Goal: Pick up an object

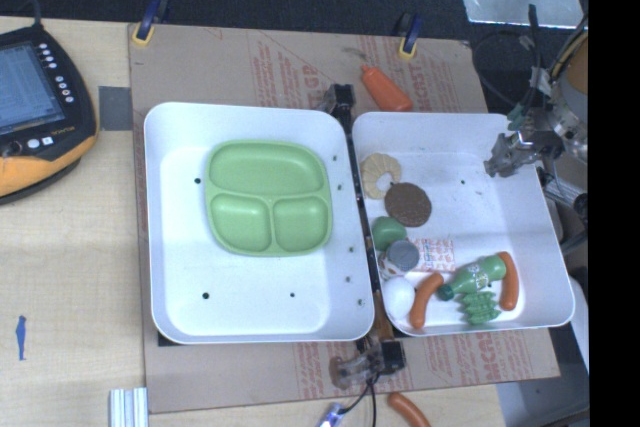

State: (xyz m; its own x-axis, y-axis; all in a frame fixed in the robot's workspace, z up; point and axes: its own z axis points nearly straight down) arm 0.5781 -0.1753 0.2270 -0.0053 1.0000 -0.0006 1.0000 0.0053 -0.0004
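The right bin (pixel 470 155) holds several small items: a beige ring (pixel 380 173), a brown disc (pixel 408 204), a green ball (pixel 388 232), a grey cylinder (pixel 403 257), a white egg (pixel 400 295), an orange sausage (pixel 425 300), a green bottle (pixel 475 277), a second sausage (pixel 510 280) and a green toy (pixel 482 308). My gripper (pixel 508 158) hangs at the bin's right rim, apart from all of them and with nothing seen in it. A green divided plate (pixel 268 197) lies in the left bin (pixel 170 245).
An orange carrot-like toy (pixel 385 90) lies on the cardboard behind the bins, and another orange piece (pixel 410 408) lies in front. A teach pendant (pixel 40 110) rests at the far left. Clamps (pixel 150 20) hold the cardboard's back edge.
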